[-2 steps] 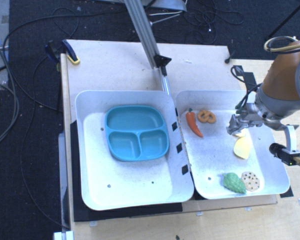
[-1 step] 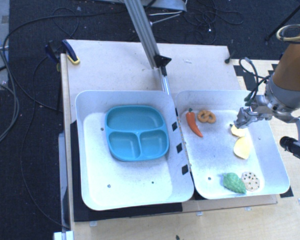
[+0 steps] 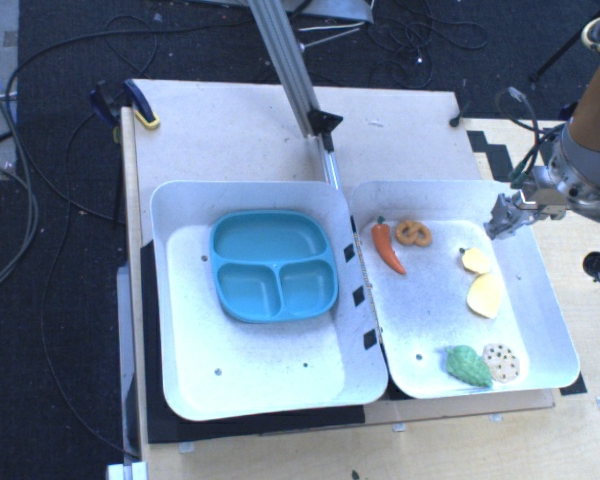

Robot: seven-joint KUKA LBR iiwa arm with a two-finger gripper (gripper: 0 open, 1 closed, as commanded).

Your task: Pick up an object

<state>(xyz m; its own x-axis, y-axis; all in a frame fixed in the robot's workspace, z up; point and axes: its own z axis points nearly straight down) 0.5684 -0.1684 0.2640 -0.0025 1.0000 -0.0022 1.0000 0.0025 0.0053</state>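
Note:
The right bin [image 3: 540,298] holds several small things: an orange-red chili pepper [image 3: 387,248], a brown pretzel [image 3: 413,232], two pale yellow slices [image 3: 475,260] [image 3: 486,295], a green leafy piece [image 3: 468,366] and a speckled cookie [image 3: 500,362]. My gripper [image 3: 502,218] hangs over the bin's upper right part, just above and to the right of the upper yellow slice. It looks apart from every object, with nothing seen between its fingers.
The left bin [image 3: 180,368] carries a blue divided plate [image 3: 274,265]. A metal pole [image 3: 285,53] slants down from the top to the seam between the bins. Cables lie on the dark floor around the bench.

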